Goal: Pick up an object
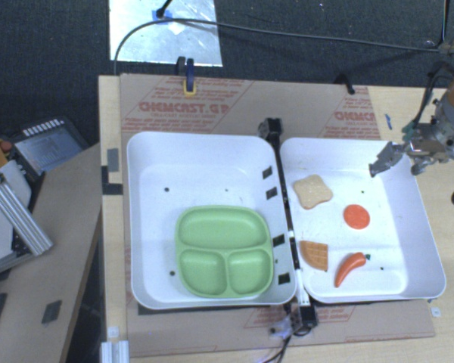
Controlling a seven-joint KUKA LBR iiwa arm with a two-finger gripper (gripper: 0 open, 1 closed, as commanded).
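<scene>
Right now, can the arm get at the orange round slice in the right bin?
Probably yes. The orange round slice lies flat and apart from its neighbours in the right bin, open from above. The gripper hovers over that bin's far right part, with nothing between.

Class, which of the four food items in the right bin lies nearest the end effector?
The round orange slice, directly below the end effector; the pale bread lies slightly farther.

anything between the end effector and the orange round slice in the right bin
Nothing: in the camera view, only bare white bin floor separates the end effector from the orange round slice.
</scene>
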